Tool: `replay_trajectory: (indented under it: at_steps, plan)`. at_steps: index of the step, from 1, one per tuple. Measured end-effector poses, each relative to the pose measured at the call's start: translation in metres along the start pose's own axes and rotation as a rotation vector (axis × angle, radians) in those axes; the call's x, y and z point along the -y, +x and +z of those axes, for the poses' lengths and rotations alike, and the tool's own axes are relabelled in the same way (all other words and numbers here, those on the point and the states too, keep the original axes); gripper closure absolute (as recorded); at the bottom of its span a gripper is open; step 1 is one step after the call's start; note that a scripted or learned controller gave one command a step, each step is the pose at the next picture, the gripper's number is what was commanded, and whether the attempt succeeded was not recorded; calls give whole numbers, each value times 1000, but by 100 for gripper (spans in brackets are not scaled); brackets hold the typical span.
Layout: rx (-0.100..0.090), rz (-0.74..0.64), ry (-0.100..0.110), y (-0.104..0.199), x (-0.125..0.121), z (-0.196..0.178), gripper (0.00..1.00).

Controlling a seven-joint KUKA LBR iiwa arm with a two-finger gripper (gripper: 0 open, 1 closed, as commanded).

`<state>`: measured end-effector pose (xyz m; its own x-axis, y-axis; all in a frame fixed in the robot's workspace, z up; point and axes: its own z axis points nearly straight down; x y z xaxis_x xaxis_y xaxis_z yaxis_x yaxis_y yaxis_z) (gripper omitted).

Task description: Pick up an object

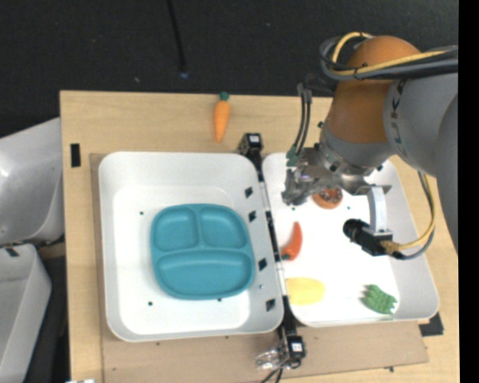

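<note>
Whether the fingers are spread or pressed I cannot tell, as the gripper (303, 188) hangs low in the right bin (415, 290) beside an orange round object (328, 199), nothing visibly lifted yet.

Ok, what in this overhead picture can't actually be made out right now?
- Tool, camera view: its fingertips blur into dark clutter, so their state is unreadable.
- Small round orange-red object, camera view: partly hidden beneath the wrist; identity unclear.
- Right shallow white bin, camera view: its far corner is covered by the grey arm.
- Small green toy: too small to identify.
</note>
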<state>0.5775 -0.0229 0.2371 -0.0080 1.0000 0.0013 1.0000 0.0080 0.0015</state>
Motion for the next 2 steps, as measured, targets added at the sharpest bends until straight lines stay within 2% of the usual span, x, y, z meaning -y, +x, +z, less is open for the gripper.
replay_trajectory:
  at_steps: [1,2]
  plan:
    - [0,0,-2,57,-26,-4,100]
    - [0,1,-1,111,-37,-10,100]
